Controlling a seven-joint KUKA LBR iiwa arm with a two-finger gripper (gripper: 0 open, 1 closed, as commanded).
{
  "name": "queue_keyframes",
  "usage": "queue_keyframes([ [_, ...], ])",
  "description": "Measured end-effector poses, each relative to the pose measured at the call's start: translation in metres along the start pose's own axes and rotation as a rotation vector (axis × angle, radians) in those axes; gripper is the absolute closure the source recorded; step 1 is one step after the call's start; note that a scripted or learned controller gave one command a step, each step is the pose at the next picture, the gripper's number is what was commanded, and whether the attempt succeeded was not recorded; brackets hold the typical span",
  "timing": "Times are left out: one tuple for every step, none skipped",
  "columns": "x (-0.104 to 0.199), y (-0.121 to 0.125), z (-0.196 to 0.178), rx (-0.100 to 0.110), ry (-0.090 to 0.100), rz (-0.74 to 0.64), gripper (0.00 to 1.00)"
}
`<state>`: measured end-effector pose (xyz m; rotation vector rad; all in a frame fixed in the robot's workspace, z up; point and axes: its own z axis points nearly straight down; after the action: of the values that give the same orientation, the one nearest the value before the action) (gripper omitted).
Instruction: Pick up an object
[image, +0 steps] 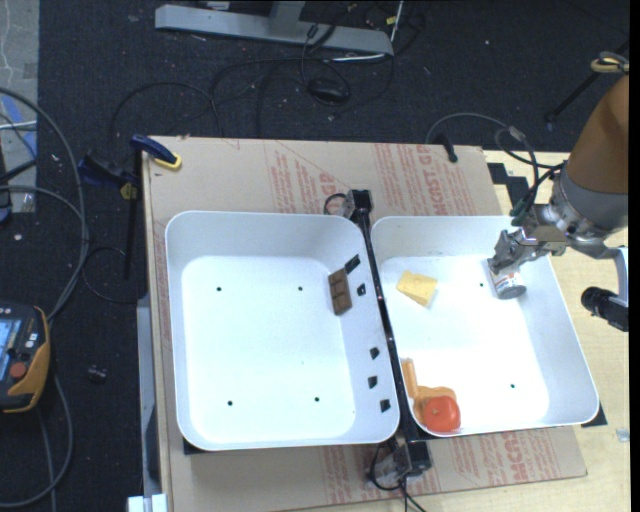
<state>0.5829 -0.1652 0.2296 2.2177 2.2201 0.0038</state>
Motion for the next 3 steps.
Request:
queue_keyframes([
  [0.000,0.001,-0.031,0.002,0.000,0.001,1.00],
  [0.047,-0.004,-0.037,0.004,0.001,-0.002,1.00],
  [0.099,-0.002,-0.022,0.005,0.002,-0.003,1.00],
])
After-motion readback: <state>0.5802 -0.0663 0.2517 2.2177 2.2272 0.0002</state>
